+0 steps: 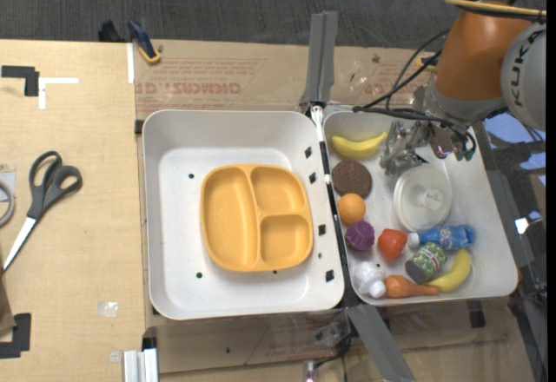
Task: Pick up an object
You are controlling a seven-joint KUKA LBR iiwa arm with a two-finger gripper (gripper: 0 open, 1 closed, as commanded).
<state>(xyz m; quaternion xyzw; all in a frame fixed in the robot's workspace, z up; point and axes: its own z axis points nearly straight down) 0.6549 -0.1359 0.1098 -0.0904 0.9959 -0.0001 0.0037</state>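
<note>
- End effector [407, 148] hangs low over the right bin's [493, 224] far end, between banana [358, 144] and clear lid [423, 195]; whether it is released or clenched, I cannot tell.
- Pickable objects crowd that bin: brown disc [352, 178], orange ball [352, 207], bottle [443, 238].
- Left bin [165, 198] carries a yellow divided plate [257, 218], probably a drop spot.
- Scissors [39, 194] lie at the tabletop's left edge.

- The right bin [495, 224] is crowded along its left wall and front: a banana [358, 144], a brown disc [352, 178], an orange [351, 207], and a purple fruit [360, 236] stand close together; a clear lid [423, 196] fills the middle
- The hand [405, 148] hangs over that bin's back, just beside the banana
- The left bin [165, 224] has open floor around the yellow plate [257, 217]
- Scissors [39, 194] lie on the surface [69, 285], well apart
</note>
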